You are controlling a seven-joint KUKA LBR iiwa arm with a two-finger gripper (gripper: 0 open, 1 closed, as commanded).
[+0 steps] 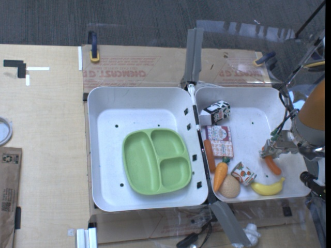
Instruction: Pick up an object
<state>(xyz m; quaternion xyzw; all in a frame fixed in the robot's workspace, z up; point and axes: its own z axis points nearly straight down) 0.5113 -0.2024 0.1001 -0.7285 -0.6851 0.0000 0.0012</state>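
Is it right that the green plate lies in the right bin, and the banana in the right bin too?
Not quite. The camera view shows the green plate in the left bin. The banana does lie in the right bin.

Right bin (243, 94) holds the loose items. Black-and-white toy cow (217, 110) near the back left corner, beside a small white block (205, 118). Red-and-white carton (220, 141) lies flat below it. Thin red sausage (209, 155) lies along the left wall. Carrot (221, 174) points toward the front, touching a tan round potato (230, 187). Small printed packet (243, 174) just beside them, tilted. Yellow banana (268, 187) at the front right. Small orange carrot piece (272, 165) sits right at the tool (270, 150) tip; grip unclear.
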